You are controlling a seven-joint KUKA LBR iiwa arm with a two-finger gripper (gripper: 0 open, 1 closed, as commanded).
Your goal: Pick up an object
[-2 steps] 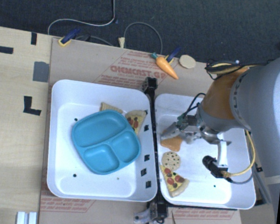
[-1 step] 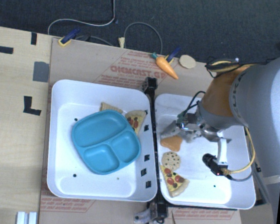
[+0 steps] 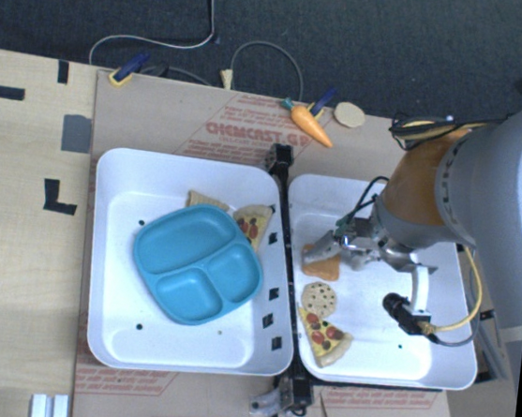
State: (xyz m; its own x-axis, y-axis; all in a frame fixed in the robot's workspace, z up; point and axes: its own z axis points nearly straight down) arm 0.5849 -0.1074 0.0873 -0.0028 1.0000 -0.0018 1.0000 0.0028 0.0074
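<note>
**Gripper low over a toast-like piece in the right bin**

We see a tan, toast-like piece (image 3: 321, 257) in the right bin (image 3: 370, 358), near its left wall; its long axis runs from near-left up to far-right. Just near of it lie an orange cracker (image 3: 321, 270), a round cookie (image 3: 320, 300) and a pizza slice (image 3: 326, 338) whose tip points far-left.

The grey arm (image 3: 489, 193) reaches in from the right, orange band above the wrist, and bends down so the gripper (image 3: 343, 244) sits at the toast-like piece's far-right end.

The left bin (image 3: 112, 232) holds a blue divided plate (image 3: 198, 263). Both bins rest on cardboard (image 3: 242, 130), where a toy carrot (image 3: 311, 125) lies beyond them.
</note>
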